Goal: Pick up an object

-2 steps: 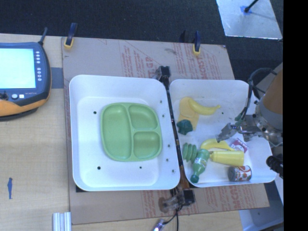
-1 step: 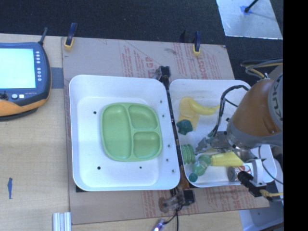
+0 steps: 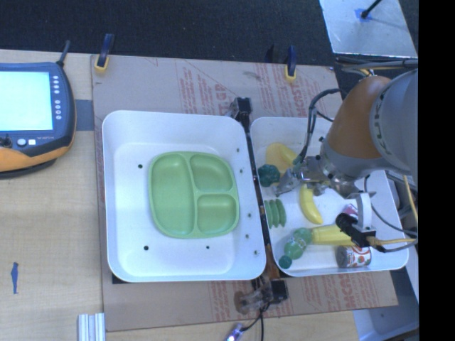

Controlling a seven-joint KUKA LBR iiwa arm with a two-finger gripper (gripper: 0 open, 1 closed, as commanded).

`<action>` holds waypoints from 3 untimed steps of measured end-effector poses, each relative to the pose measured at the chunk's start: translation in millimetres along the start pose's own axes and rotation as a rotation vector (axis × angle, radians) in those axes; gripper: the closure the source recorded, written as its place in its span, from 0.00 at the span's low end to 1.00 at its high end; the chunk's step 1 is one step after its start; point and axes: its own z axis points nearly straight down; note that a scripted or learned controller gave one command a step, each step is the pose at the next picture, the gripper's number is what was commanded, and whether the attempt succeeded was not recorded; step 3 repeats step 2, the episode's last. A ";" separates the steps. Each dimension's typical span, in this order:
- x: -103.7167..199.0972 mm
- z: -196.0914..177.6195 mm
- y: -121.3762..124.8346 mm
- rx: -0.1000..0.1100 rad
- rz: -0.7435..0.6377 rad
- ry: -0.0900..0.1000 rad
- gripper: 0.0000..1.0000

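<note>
Gripper (image 3: 295,178): I could not tell its state.
Bananas: I counted one (image 3: 309,204), just below the gripper.
Bins: two; green tray (image 3: 193,194) lay far left.

Dark carpet floor (image 3: 178,13), wooden bench (image 3: 43,247)

Pale green divided plate (image 3: 193,194) in white left bin (image 3: 121,190), yellow banana (image 3: 310,205), ridged green piece (image 3: 274,212), orange-banded grey arm (image 3: 370,119)
</note>
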 end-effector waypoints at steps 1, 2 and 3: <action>-1.0 -9.9 -0.3 0.003 0.000 0.001 1.00; 64.4 -96.7 53.5 -0.002 -0.002 0.000 1.00; 64.4 -96.7 53.5 -0.002 -0.002 0.000 1.00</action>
